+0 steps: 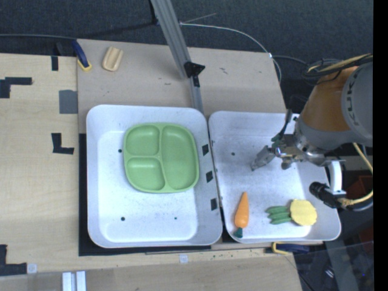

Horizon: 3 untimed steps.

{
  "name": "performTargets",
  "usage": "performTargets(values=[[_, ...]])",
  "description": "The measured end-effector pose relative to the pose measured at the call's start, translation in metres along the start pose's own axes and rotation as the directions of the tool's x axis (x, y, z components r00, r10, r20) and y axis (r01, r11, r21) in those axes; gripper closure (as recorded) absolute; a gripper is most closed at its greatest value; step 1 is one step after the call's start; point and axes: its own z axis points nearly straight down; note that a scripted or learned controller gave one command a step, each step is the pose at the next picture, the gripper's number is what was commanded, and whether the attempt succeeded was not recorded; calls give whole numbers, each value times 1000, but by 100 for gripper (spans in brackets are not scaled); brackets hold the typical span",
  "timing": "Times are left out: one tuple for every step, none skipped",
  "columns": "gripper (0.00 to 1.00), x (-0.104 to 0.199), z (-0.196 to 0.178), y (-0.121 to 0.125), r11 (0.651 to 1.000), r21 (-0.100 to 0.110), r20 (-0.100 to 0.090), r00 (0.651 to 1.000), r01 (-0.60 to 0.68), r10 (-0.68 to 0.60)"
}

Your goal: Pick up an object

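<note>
Arm: I see my grey arm (339, 111) come in from the right side, with its orange band up near the top right.

Gripper: My gripper (274, 157) hangs over the right bin, near the middle of it. One finger (262, 160) pokes out to the left and down. I cannot tell if the fingers are apart or pressed together, because they look like one dark shape from up here. I see nothing between them.

Right bin: The right bin (242, 132) is white and shallow. The toys lie along its front edge.

Carrot: A small orange carrot (242, 209) lies near the front left corner of the right bin. Its thin end points away from me and its green end points at the front wall. It is well apart from my gripper.

Green toy: A little green thing (278, 214) lies to the right of the carrot. It may be beans, but it is too small for me to be sure.

Yellow toy: A round yellow thing (303, 212) sits just beside the green toy, touching its right end.

Left bin: The left bin (103, 180) is white too. It holds a green plate (162, 157) with three parts, lying flat near the back.

Bench: A small tan block (112, 59) rests on the bench behind the left bin.
</note>
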Motion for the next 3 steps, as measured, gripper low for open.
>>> performTargets(values=[[0, 0, 52, 0, 1000, -7, 2, 1000, 0, 0], [100, 2, 41, 0, 1000, -5, -1, 1000, 2, -2], [100, -5, -16, 7, 1000, -12, 2, 1000, 0, 0]])
